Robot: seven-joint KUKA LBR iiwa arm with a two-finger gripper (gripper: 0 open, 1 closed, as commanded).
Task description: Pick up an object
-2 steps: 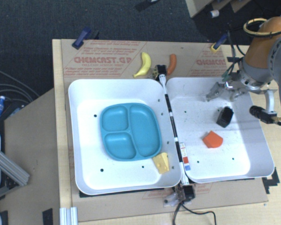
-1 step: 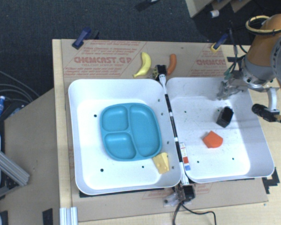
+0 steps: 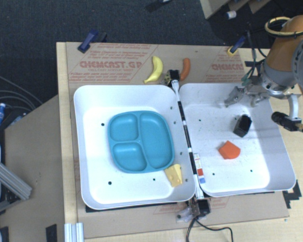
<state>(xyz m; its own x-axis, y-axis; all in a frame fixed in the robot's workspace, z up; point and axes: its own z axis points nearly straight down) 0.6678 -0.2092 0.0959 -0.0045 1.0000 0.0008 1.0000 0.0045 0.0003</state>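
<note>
In the right bin (image 3: pixel 272 178) lie an orange block (image 3: pixel 230 150) near the middle and a small black object (image 3: pixel 242 125) just above it. My gripper (image 3: pixel 245 99) hovers over the bin's far edge, up and slightly right of the black object, apart from it. Its fingers (image 3: pixel 231 100) are spread open with nothing between them. The left bin (image 3: pixel 91 185) holds a blue divided plate (image 3: pixel 140 140) and a yellow cheese wedge (image 3: pixel 174 175) at the plate's lower right.
A yellow banana (image 3: pixel 154 69) and an orange sausage-shaped toy (image 3: pixel 185 68) lie on the bench behind the bins. A blue clip (image 3: pixel 88 41) sits at the board's far left corner. The arm (image 3: pixel 285 59) enters from the upper right.
</note>
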